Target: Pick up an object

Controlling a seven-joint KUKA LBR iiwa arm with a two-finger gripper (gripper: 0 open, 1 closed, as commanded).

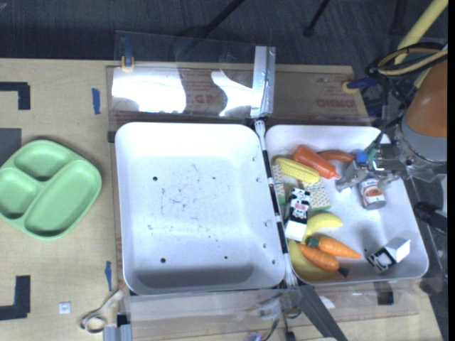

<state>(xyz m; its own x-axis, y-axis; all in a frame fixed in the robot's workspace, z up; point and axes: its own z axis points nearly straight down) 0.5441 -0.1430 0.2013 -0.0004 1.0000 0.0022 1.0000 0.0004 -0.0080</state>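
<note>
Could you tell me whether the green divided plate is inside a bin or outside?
Outside: the green plate rests on the bench, left of the left bin.

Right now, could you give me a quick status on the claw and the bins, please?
Claw low over right bin, nothing seen held. Small can just below it. Corn, carrots, banana piled left.

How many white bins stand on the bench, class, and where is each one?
2. The left bin sits at the bench's middle, beside the green divided plate. The right bin adjoins it and holds the toy food; the gripper is over it.
</note>
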